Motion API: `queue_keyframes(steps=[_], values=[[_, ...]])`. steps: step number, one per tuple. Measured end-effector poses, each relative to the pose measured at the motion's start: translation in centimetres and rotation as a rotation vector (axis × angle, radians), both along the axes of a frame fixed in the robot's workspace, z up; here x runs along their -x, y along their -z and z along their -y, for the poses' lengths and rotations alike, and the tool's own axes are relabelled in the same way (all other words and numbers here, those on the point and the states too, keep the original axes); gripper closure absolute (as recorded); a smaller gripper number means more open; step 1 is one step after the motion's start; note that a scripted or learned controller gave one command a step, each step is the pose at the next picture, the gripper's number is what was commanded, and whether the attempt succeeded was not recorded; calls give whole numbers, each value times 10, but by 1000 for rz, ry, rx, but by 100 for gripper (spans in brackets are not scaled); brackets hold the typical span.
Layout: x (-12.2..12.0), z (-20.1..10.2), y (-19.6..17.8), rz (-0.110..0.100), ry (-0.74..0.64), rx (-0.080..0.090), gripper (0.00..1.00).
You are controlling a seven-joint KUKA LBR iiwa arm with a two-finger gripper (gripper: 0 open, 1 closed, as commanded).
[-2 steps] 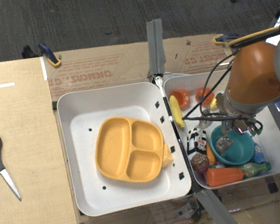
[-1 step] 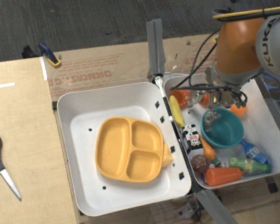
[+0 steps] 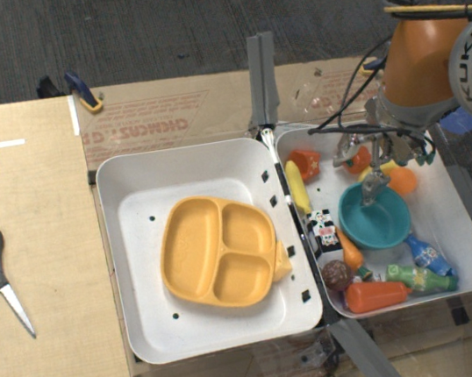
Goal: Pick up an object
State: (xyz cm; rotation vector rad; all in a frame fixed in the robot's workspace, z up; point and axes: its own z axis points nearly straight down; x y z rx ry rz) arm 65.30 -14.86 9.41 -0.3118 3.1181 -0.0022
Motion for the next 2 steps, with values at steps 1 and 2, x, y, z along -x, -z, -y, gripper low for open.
queue_keyframes(steps=[1,2], values=[[-2,0,-12,8,2,0,100],[-2,0,-11,6,2,-1,0]])
